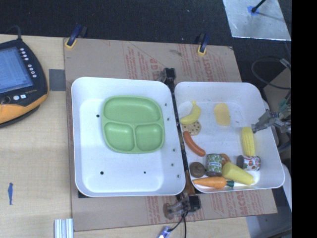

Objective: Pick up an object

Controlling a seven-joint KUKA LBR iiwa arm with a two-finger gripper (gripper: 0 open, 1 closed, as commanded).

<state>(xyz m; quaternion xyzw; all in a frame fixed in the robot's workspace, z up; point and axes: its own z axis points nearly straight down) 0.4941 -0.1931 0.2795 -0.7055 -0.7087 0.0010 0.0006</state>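
Carrot (210, 183) lies along the near rim of the right bin (257, 90), its green tip pointing right toward a yellow pepper-like piece (237, 173) that rests just above it. Left of the carrot sits a brown round piece (197, 169), and beside that a small can (214, 164) with a green label. A second can (251, 162), red and white, lies near the right wall, below a corn cob (247, 141) that stands lengthwise in the bin. A sausage (193, 143) lies slanted near the left wall, with a cookie (193, 128) just above it and a banana (191, 114) touching the cookie's upper edge. A pale yellow slice (222, 114) lies alone toward the far side. The gripper (266, 120) reaches in over the right rim, just above and right of the corn, apart from it; nothing sits between its fingers, and whether they are spread or pressed together I cannot tell. The left bin (86, 175) holds a green divided plate (132, 124), lying flat toward the far half. Both bins rest on brown cardboard (124, 58) on the desk (29, 182), held by two clamps (74, 36) at the far edge. A pendant (20, 81) with a screen lies at the far left.
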